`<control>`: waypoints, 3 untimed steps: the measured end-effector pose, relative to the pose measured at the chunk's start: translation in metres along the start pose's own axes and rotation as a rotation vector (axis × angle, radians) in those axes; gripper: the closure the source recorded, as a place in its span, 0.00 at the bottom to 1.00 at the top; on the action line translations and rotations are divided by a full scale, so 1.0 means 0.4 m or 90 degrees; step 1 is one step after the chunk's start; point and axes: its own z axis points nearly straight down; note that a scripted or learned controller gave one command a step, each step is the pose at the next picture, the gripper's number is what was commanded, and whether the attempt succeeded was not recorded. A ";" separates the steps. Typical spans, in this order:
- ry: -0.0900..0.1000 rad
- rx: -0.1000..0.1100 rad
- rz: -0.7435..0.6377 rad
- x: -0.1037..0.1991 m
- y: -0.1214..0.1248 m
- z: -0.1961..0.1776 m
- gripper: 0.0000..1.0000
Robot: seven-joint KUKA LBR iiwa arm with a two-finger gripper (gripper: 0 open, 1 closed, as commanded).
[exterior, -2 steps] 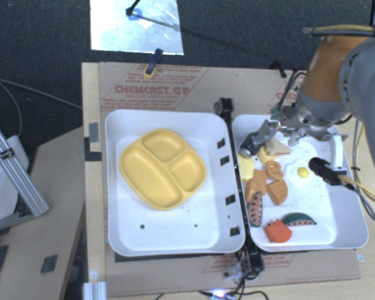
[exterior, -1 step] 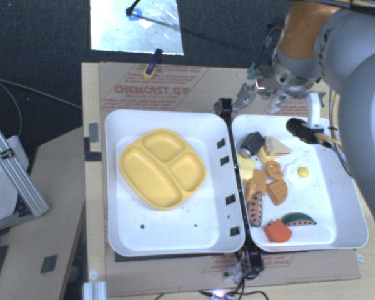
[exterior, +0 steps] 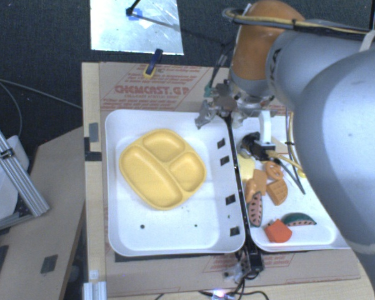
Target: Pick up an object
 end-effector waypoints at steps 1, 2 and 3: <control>-0.002 -0.004 0.000 -0.014 0.005 -0.037 1.00; 0.000 -0.006 0.000 0.163 -0.008 -0.158 1.00; -0.001 0.001 0.002 0.261 0.000 0.032 1.00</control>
